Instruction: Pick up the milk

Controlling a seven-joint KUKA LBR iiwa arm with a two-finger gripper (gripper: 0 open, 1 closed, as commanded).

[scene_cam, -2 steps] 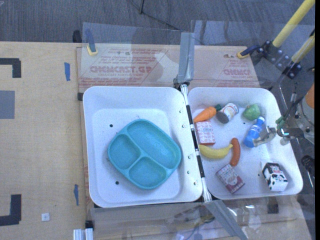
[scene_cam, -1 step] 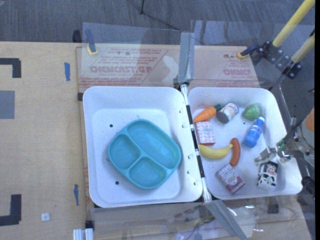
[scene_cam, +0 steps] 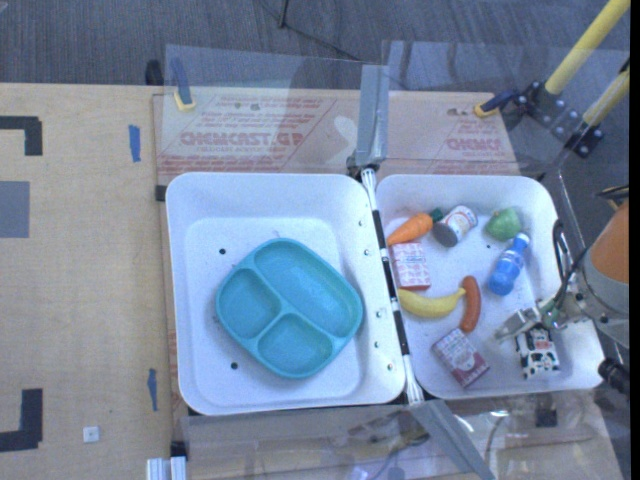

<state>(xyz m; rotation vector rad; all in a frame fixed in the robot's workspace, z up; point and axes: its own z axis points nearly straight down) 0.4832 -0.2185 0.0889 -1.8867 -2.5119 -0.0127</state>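
Note:
The milk (scene_cam: 540, 355) is a small white carton with black cow patches. It lies in the front right corner of the right bin (scene_cam: 480, 190). My gripper (scene_cam: 531, 321) reaches in from the right and hangs just behind and slightly left of the carton, very close to its top. The arm's orange band (scene_cam: 612, 253) shows at the right edge. From this slant I cannot make out whether the gripper touches the carton.
The right bin also holds a banana (scene_cam: 432, 303), a sausage (scene_cam: 469, 304), a blue bottle (scene_cam: 508, 264), a carrot (scene_cam: 410, 229), a can (scene_cam: 455, 224), a green item (scene_cam: 504, 222) and two red-and-white boxes (scene_cam: 460, 356). A teal divided plate (scene_cam: 290, 308) lies in the left bin.

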